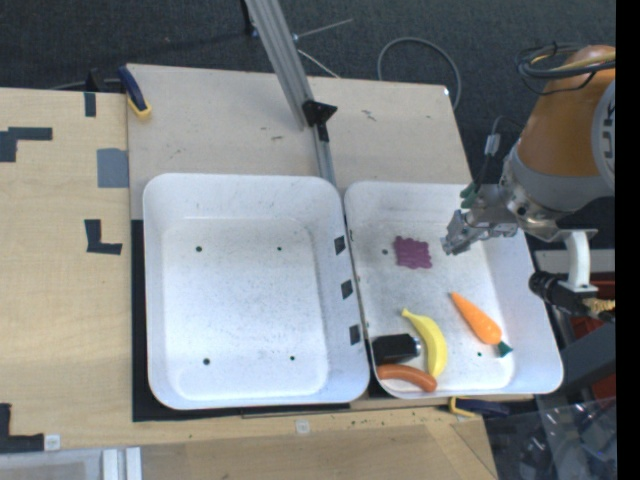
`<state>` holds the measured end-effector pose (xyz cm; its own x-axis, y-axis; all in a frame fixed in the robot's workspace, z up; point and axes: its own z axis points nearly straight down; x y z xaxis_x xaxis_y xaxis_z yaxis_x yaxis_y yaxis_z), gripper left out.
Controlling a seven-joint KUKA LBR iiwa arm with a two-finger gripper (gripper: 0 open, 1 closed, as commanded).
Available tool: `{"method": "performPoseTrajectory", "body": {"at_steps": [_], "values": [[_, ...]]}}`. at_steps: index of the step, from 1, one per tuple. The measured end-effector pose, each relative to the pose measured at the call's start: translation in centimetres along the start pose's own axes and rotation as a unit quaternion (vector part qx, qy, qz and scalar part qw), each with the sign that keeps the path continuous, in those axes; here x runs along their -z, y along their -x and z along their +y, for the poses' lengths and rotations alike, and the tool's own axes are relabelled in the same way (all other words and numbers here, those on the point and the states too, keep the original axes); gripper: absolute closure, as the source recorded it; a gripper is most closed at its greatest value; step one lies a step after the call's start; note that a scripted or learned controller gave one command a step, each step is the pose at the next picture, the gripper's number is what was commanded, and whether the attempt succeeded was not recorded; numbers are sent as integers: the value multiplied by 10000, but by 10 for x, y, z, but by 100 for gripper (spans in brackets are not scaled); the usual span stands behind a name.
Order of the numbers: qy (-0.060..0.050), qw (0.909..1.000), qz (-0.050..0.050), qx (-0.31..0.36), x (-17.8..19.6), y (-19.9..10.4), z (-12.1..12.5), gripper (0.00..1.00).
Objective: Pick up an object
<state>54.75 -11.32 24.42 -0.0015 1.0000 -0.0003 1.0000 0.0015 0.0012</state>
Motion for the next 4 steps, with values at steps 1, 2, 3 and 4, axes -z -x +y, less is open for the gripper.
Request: {"method": "performPoseTrajectory", "body": {"at_steps": [1,2,3,4], "values": [[-5,10000,11,27,7,-51,18,100],[-22,10000,7,25,-6,-105,26,100],[-9,10000,8,25,-3,-148,44,100],[-7,10000,7,23,-7,-194,69,100]]}}
